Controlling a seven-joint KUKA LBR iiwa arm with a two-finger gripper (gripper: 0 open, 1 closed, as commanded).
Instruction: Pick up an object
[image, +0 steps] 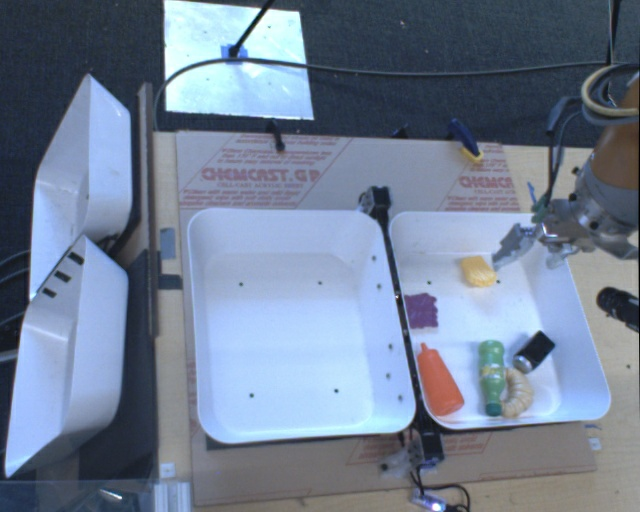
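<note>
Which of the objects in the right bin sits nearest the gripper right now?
The yellow block, just below-left of the gripper. The purple piece, orange bottle, green bottle and black item all lie farther down the bin.

Yellow block (478, 271), purple piece (421, 310), orange bottle (439, 380), green bottle (491, 376) lie in right bin (590, 375).

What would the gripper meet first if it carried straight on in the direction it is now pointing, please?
Probably the yellow block. The gripper points down and to the view's left over the right bin, and the block lies just ahead of its fingers. Its height above the bin floor is unclear, so it might pass over.
</note>
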